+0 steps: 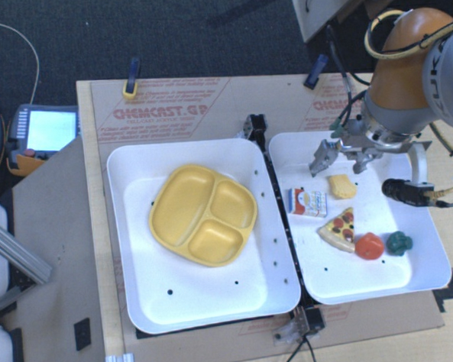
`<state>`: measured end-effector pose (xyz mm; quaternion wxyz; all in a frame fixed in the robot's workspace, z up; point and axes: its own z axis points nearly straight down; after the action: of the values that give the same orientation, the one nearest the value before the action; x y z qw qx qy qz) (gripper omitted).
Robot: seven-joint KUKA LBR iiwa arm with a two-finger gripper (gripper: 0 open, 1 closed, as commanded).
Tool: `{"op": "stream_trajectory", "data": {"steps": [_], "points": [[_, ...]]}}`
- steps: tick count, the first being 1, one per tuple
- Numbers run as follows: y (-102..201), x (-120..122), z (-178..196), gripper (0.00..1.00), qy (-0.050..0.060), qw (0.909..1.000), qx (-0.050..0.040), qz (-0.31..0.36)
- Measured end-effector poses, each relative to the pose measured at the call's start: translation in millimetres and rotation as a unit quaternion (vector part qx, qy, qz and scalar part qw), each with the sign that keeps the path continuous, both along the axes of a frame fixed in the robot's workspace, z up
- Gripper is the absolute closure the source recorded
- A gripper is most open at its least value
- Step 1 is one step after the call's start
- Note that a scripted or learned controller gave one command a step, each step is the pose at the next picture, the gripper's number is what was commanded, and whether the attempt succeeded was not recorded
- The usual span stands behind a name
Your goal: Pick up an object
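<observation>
The grey two-finger gripper (340, 156) hung over the far part of the right white bin (427, 267), its two fingers spread apart with nothing between them. The left finger (321, 157) reached toward the bin's far-left area; the other finger (361, 160) stood just far of a small pale yellow chunk of toy food (341, 185). That chunk lay just near of the gripper, slightly right of the gap between the fingers, and was not touching them as far as the view showed. It was blocky and rounded, without a clear long axis.

Left of the chunk lay a small white carton with red and blue print (307, 202), flat, its long side running left to right. Near of both lay a toy pizza slice with red dots and a tan crust (339, 231), its tip pointing toward the far side and its crust toward the near-left. Just beside its right edge sat a red toy tomato (369, 246), and right of that a dark green toy vegetable (399, 243).

The left white bin (142, 296) held a yellow plastic plate with three compartments (203, 214), lying flat near its middle
</observation>
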<state>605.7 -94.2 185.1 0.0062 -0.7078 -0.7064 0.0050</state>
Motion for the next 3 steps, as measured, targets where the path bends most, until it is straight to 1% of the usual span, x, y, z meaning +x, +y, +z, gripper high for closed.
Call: {"op": "stream_trajectory", "data": {"steps": [1,2,3], "points": [[0,3,9,0.00,-0.008,1.0000,-0.0006,0.001],[2,1,-34,0.00,-0.005,1.0000,-0.0004,0.001],[1,3,-94,0.00,-0.008,1.0000,0.0006,0.000]]}}
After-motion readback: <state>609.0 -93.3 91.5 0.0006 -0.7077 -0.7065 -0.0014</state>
